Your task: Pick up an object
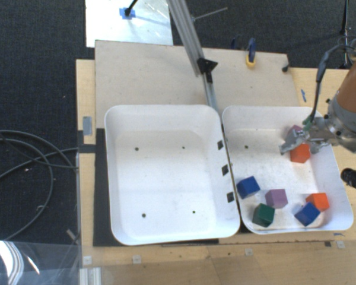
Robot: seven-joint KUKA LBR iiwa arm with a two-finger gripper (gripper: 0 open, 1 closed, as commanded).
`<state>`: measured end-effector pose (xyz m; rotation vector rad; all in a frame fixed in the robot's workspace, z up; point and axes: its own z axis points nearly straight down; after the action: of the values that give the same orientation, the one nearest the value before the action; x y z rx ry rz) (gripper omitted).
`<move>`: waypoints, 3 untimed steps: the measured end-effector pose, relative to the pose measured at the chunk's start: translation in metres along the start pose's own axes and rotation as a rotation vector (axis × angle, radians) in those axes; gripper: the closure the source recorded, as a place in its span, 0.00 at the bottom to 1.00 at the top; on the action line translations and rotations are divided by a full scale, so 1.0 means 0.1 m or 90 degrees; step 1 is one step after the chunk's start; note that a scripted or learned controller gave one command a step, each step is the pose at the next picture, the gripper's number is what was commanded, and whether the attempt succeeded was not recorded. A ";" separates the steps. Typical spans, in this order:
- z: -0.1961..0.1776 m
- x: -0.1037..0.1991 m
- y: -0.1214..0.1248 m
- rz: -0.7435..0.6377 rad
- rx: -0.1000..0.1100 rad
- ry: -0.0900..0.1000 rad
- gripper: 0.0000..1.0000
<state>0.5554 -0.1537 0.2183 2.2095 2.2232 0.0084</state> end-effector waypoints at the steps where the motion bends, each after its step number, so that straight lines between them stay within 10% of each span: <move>1: 1.25 0.02 -0.65 0.004 0.007 0.003 0.00; 2: 0.31 -0.46 -0.04 0.001 -0.003 -0.003 0.00; 3: 1.13 -0.58 0.32 0.003 0.005 0.001 0.00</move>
<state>0.5890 -0.2114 0.1057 2.2192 2.2234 0.0003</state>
